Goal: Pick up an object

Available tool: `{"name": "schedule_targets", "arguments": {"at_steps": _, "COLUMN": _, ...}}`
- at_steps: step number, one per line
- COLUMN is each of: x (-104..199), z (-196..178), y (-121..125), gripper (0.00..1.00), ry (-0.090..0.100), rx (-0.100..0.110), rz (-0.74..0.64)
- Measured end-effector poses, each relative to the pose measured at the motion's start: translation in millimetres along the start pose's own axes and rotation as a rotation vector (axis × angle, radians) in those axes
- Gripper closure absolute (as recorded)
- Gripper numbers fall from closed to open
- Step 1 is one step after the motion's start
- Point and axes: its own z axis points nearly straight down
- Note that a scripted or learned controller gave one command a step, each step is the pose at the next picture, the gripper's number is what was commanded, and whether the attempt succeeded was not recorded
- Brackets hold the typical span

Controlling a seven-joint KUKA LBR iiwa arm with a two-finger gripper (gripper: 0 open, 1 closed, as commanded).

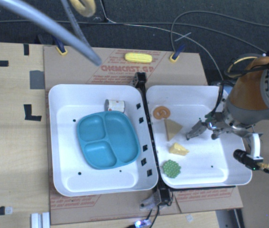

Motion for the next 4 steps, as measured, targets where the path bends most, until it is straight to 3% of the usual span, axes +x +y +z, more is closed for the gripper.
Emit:
{"name": "schedule_targets", "arguments": {"at_steps": 1, "x": 0, "z": 50, "y": 0, "gripper": 0.00, "ry": -0.002, "rx": -0.005, "rz": -0.001}}
{"name": "schedule_targets", "arguments": {"at_steps": 2, "x": 0, "z": 37, "y": 1, "gripper": 1.00, "ry": -0.003, "rx": -0.009, "rz": 0.000}}
{"name": "schedule_targets", "arguments": {"at_steps": 4, "x": 9, "z": -54, "y": -9, "gripper": 1.00, "ry": 0.000, "rx": -0.006, "rz": -0.002}}
